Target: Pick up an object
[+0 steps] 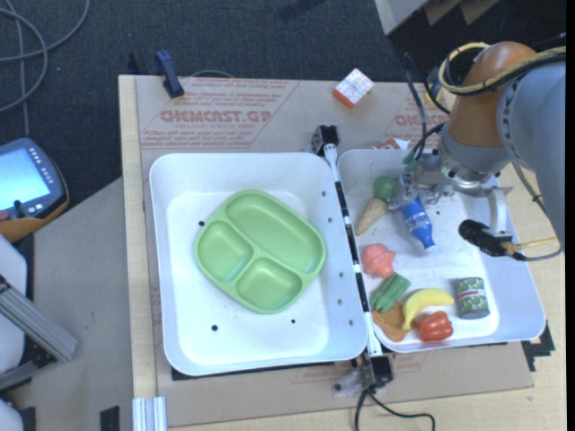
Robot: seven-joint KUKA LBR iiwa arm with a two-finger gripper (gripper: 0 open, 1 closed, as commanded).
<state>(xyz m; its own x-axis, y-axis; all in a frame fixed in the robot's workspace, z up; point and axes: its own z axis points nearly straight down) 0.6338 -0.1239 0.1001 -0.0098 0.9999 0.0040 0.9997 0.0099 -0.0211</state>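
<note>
My gripper (413,189) hangs low over the back of the right bin (528,287), its tip right at the upper end of a blue bottle (418,226) that lies on the bin floor. A small green item (385,188) sits just left of the gripper, and a tan cone (371,214) lies below it near the bin's left wall. Toward the front lie a pink piece (378,259), a green pepper (390,290), a banana (422,302), a red tomato (435,327) and a small can (470,297). I see nothing lifted.
The left bin (180,268) holds a green divided plate (260,250). A small red-and-white box (353,87) and a blue clip (167,73) lie on the bench behind the bins. A black part with a cable (485,238) hangs off the arm over the right bin.
</note>
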